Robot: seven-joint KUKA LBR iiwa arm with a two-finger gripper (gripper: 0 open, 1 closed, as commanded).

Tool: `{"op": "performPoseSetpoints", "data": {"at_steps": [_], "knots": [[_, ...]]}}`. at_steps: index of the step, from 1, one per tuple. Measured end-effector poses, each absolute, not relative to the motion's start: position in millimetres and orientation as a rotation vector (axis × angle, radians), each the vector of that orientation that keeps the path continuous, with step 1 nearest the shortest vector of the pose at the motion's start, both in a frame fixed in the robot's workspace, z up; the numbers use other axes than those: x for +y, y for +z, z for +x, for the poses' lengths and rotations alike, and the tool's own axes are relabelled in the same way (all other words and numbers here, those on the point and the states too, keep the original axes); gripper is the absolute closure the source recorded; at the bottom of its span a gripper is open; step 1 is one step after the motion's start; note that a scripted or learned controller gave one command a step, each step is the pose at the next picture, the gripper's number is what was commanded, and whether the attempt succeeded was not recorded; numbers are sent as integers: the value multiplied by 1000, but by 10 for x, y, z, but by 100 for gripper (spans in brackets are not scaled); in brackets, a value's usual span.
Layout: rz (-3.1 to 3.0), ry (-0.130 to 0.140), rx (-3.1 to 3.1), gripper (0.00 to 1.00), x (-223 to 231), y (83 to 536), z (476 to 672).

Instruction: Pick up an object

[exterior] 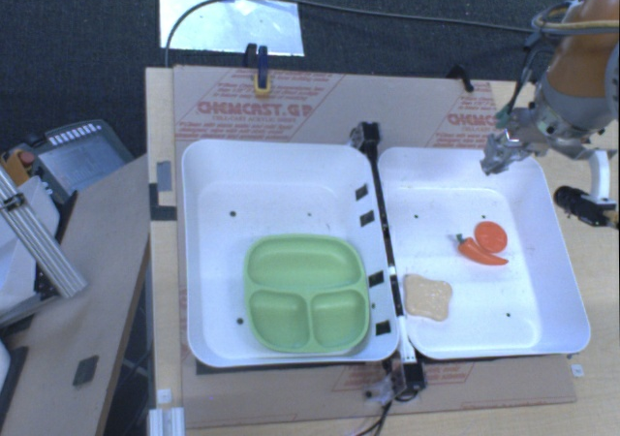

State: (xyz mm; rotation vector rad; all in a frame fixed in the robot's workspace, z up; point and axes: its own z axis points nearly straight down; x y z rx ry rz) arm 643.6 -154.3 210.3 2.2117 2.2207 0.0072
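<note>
Three small things lie in the right bin (552, 231): an orange carrot (481, 251) touching an orange disc (491, 234), and a bread slice (427, 297) near them. Well apart, over the bin's far rim, is the gripper (496, 159).

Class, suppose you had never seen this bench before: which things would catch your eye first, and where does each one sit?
The green divided tray stands out most, lying toward the near side of the left bin. In the right bin, an orange carrot-like toy touches a flat orange disc, with a beige slice of bread nearer the divider. The gripper hangs over that bin's far right corner.
</note>
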Motion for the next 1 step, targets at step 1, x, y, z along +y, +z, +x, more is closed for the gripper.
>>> {"op": "performPoseSetpoints", "data": {"at_steps": [1], "knots": [[2211,7,2222,100,-1545,2653,6454]]}}
